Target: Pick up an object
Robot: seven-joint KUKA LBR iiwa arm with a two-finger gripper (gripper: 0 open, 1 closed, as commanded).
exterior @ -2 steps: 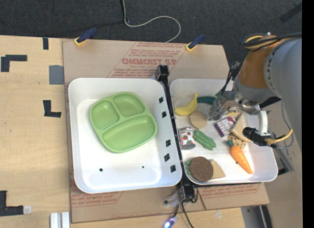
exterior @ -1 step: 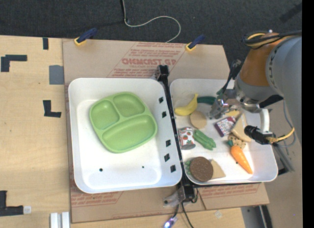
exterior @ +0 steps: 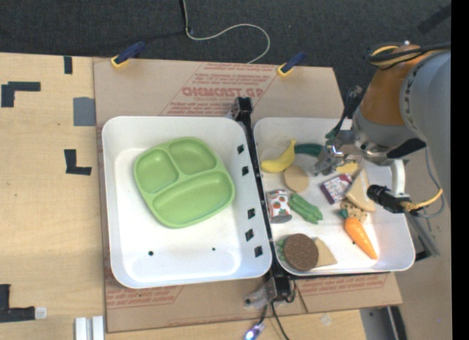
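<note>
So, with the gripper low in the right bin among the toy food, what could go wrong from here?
1. The gripper sits in a crowded spot: the purple packet, the tan disc and the banana lie close together, so it may nudge or catch a neighbour instead of one object.
2. The carrot lies near the right bin's rim; a push could drive it against the wall.

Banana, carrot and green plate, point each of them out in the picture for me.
banana (exterior: 281,158), camera view, middle of its curved yellow body.
carrot (exterior: 361,235), camera view, middle of its orange length.
green plate (exterior: 185,203), camera view, floor of its largest compartment.
</note>
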